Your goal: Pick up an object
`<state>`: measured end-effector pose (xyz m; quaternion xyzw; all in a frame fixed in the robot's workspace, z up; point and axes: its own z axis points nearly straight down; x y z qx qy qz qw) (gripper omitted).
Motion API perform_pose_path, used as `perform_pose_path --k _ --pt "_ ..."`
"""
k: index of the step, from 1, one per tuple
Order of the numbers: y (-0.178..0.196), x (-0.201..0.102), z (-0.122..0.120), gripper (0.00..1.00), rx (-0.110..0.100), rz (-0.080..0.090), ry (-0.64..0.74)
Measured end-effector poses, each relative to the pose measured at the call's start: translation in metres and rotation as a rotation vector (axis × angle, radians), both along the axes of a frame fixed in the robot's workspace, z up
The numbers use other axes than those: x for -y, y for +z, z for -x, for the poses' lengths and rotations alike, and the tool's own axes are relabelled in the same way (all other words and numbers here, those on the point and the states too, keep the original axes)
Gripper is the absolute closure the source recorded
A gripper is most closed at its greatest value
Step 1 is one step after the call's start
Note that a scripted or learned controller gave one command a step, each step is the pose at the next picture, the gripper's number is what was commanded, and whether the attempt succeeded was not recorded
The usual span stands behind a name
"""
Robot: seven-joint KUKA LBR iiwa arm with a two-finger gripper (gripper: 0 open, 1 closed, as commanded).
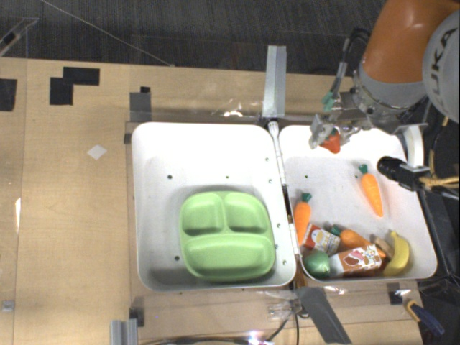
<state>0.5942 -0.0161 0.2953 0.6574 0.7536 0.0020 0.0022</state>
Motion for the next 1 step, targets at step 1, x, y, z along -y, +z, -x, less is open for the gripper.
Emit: perform_pose_path --k 1 --pt "-0.0660 -0.0465 0.0436 1.00 -0.004 -0.001 -0.066"
